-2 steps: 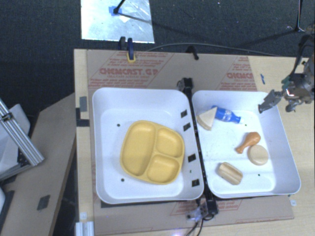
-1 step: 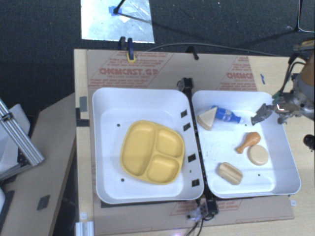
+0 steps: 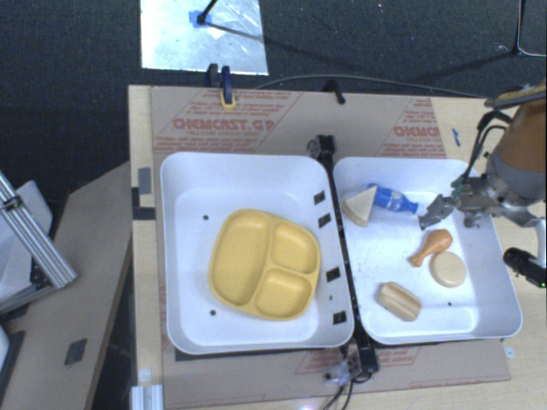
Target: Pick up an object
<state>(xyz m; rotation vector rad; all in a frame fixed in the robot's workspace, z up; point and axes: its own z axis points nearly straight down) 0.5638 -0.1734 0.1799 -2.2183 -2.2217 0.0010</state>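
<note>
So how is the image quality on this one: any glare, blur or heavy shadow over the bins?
Camera view: light is even, shadows soft; the yellow divided plastic tray and the round beige disc read sharply; the crinkled silver foil sheet on the dark floor glares; the grey arm's gripper looks slightly soft, its fingers hard to separate.

Single fixed camera above bench (image 3: 282,109), looking down aslant (arm (image 3: 521,156) enters right), both bins framed.
</note>
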